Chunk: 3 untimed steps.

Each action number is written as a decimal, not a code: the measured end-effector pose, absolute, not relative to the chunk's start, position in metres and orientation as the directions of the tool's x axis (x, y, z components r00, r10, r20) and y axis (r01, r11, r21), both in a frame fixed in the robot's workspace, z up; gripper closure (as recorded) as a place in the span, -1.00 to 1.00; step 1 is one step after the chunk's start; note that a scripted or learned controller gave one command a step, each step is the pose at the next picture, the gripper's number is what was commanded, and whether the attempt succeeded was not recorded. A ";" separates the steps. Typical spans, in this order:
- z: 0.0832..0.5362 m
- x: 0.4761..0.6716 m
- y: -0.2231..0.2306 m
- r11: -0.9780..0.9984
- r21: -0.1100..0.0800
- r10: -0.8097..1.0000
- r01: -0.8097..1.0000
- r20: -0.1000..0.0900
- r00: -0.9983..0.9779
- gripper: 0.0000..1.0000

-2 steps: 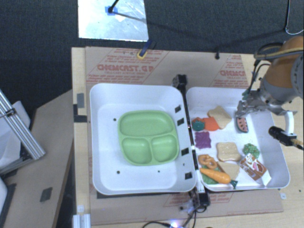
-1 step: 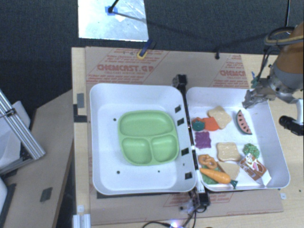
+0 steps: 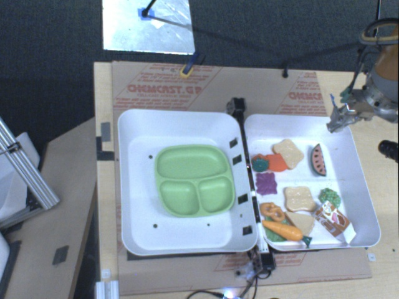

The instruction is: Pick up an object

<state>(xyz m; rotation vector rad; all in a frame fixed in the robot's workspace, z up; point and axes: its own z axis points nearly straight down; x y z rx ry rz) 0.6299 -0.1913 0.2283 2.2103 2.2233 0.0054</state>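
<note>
White right bin (image 3: 360, 167) holds crowded toy food; the watermelon slice (image 3: 318, 159) lies nearest the gripper (image 3: 338, 122) (jaws' state: cannot tell), above the far corner. A descent might catch the rim.

The arm (image 3: 381, 73) is cut off by the right edge; the gripper (image 3: 336, 122) is blurred.

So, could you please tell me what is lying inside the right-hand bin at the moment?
The right bin holds toy food: bread slices, a watermelon wedge, grapes, broccoli, a pretzel, a carrot and a packet. Whatever lies beneath the overlapping pieces is covered.
</note>
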 end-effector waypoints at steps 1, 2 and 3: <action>0.218 0.612 -0.143 0.008 0.000 1.000 1.000 0.001 -0.008 1.00; 0.220 0.588 -0.084 0.009 0.000 1.000 1.000 0.002 -0.009 1.00; 0.232 0.567 -0.037 0.009 0.000 1.000 1.000 0.002 -0.009 1.00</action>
